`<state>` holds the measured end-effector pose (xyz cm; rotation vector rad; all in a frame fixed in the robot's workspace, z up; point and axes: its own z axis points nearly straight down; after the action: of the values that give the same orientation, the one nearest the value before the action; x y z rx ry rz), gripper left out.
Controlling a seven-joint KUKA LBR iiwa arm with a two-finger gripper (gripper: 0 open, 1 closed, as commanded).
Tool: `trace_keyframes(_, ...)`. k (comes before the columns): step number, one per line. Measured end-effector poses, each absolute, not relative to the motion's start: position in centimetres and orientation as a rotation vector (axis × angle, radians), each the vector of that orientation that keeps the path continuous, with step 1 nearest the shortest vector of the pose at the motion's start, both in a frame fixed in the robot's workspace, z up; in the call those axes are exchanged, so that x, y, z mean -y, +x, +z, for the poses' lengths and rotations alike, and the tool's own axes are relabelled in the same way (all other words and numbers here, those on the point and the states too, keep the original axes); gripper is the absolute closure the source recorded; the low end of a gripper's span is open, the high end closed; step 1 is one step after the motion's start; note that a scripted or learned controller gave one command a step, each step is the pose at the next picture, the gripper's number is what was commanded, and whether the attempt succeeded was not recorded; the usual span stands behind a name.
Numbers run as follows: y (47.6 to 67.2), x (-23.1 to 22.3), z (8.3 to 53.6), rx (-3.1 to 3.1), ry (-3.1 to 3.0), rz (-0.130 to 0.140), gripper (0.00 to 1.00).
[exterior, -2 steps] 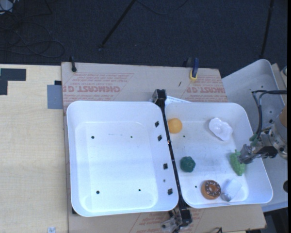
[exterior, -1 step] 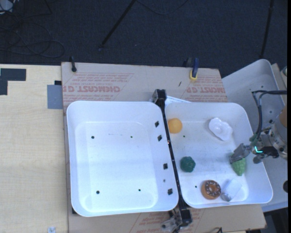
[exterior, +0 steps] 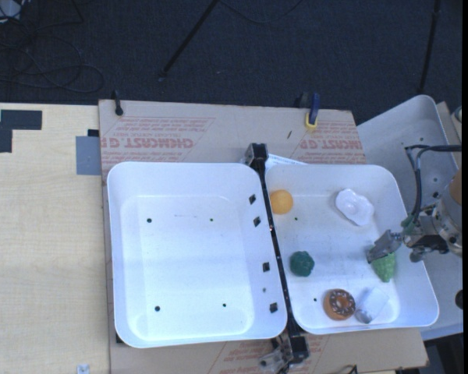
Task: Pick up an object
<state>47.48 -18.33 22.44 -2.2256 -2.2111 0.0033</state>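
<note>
Gripper at right edge of right bin, lower right of frame; open or closed, impossible to tell. Light green object just below it, touching or nearly so. 4 other items further left.

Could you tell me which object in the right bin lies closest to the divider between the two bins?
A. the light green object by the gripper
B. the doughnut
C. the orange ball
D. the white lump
C: the orange ball sits right beside the divider in the right bin, while the white lump, doughnut and light green object lie farther toward the arm's side.
</note>
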Motion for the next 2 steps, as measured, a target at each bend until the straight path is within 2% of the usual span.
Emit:
trace_keyframes(1,47.5,18.43,23.42,2.211,-2.225,0.004,1.0)
trace_keyframes(2,47.48,18.45,23.37,2.208,-2.227,0.005,0.0)
